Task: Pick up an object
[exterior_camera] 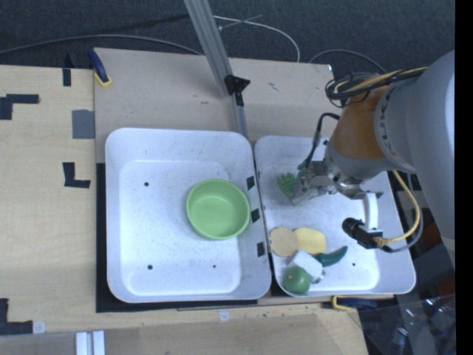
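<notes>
My gripper (297, 188) reaches down into the upper left part of the right bin (384, 276), right at a small dark green leafy object (286, 181). The object lies by the fingertips, and I cannot make out whether it is between them. Near the front of the same bin lies a cluster: a tan round piece (282, 241), a yellow piece (310, 239), a white block (305, 263), a green ball (297, 279) and a dark green pepper-like piece (334, 256).
A light green bowl (217, 208) sits in the left bin (133, 154), toward its right side. A grey pole (211, 39) slants in from the top and ends at the bins' back edge. Cables loop over the arm's wrist at the right.
</notes>
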`<state>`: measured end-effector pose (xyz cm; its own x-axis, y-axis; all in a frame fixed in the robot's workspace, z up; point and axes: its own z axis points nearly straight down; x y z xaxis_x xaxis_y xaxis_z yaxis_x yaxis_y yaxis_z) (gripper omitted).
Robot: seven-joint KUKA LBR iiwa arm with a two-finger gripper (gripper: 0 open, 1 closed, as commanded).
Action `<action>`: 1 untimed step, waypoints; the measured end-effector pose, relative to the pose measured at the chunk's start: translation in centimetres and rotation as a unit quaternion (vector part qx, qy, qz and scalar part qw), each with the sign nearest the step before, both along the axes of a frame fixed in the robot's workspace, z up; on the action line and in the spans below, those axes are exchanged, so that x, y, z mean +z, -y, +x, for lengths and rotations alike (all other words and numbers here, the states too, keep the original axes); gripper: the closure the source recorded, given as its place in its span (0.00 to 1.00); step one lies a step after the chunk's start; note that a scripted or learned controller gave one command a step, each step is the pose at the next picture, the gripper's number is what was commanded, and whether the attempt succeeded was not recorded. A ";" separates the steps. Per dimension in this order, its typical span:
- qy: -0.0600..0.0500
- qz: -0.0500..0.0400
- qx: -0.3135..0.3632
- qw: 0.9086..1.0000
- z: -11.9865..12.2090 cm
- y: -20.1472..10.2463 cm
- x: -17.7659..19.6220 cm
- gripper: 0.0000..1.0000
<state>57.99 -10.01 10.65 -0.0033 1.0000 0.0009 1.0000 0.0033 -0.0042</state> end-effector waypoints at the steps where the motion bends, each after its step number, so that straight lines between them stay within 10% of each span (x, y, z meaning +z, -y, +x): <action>1: 0.003 -0.001 -0.001 1.000 0.5 0.1 4.3 1.00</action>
